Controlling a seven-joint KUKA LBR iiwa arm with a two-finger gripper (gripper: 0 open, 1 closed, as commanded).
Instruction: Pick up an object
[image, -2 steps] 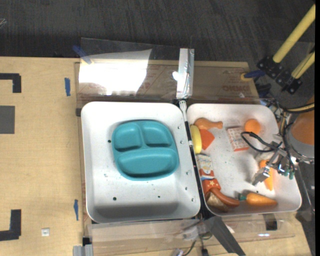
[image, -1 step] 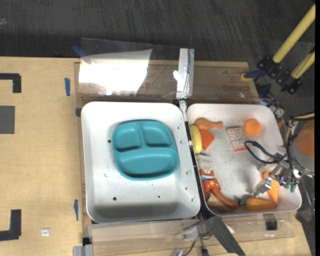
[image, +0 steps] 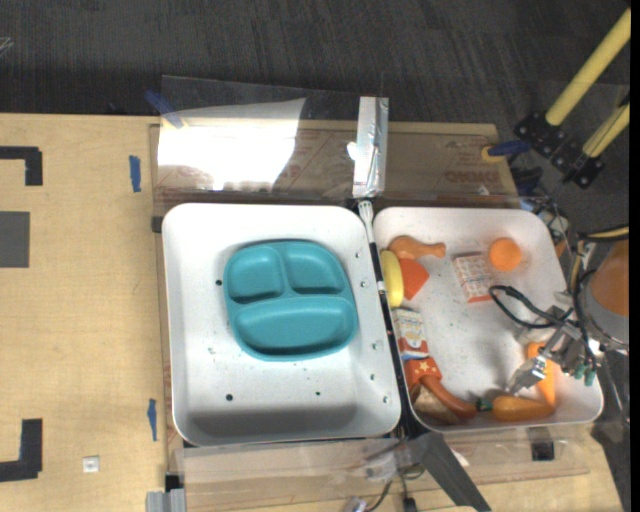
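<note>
Wooden bench (image: 80, 330) bearing two white bins side by side, seen from above. Nearest, along the right bin's (image: 470, 310) front wall, lie a brown sausage (image: 440, 398) and an orange carrot (image: 522, 406). Just above the carrot, the gripper (image: 537, 368) reaches in from the right, black cables trailing behind it; whether its fingers are parted or closed cannot be told, and no object is visible between them. Mid-bin: a printed packet (image: 410, 335) by the left wall. Farther back: a yellow piece (image: 392, 278), an orange cone (image: 412, 278), a small card (image: 470, 275), and an orange ball (image: 506, 253). Left bin (image: 200, 400): a teal divided plate (image: 290, 298).
</note>
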